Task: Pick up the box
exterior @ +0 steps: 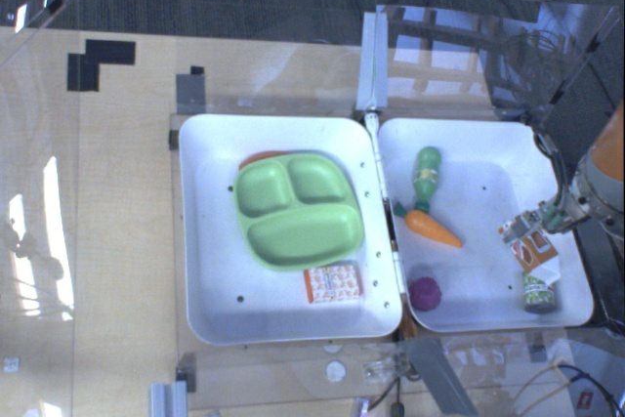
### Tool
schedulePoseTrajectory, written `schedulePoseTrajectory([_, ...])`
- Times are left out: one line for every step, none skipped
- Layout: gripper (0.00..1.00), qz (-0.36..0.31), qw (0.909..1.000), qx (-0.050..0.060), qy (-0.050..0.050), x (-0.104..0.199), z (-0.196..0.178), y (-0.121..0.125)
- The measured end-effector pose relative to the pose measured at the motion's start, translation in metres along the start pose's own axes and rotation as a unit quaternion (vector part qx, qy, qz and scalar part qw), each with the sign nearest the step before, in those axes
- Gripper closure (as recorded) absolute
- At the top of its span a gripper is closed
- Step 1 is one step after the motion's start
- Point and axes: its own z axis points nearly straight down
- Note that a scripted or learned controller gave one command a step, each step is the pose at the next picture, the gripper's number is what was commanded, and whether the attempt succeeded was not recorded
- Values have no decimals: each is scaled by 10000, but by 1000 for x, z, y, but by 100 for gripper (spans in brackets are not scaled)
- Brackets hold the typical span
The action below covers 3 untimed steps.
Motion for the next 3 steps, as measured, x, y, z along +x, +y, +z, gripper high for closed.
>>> schedulePoseTrajectory([100,1201,9928,2,7,43,3,27])
schedulePoseTrajectory([100,3683,9297,26,7,-8,38,-9])
schedulePoseTrajectory([100,1827,9832,-2,2,53,-36,11])
